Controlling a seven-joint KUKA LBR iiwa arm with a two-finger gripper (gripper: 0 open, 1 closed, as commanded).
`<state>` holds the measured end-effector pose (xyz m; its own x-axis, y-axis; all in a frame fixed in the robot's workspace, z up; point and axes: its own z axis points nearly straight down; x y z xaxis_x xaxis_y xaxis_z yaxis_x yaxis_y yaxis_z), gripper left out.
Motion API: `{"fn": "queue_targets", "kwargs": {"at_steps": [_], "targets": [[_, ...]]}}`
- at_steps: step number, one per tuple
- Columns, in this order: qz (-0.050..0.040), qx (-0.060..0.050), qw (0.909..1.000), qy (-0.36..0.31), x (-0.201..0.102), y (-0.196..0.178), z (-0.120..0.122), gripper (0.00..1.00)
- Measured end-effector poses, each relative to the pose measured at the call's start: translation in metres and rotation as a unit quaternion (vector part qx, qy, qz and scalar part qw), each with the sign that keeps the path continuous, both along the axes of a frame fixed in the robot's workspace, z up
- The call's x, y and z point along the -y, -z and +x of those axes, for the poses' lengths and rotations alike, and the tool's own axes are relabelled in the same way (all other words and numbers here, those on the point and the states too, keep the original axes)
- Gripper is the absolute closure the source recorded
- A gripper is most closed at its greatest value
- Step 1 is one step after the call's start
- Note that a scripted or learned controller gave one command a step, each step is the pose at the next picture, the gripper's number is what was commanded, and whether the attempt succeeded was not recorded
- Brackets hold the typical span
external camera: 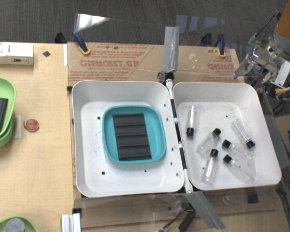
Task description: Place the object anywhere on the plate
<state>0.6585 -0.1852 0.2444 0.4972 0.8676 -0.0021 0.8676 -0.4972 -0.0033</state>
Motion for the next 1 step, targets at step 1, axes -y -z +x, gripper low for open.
{"fn": "queue_targets", "kwargs": {"at_steps": [1], "targets": [[-0.0006, 0.001, 0.9999, 0.017, 0.0216, -0.0927, 0.0004, 0.0]]}}
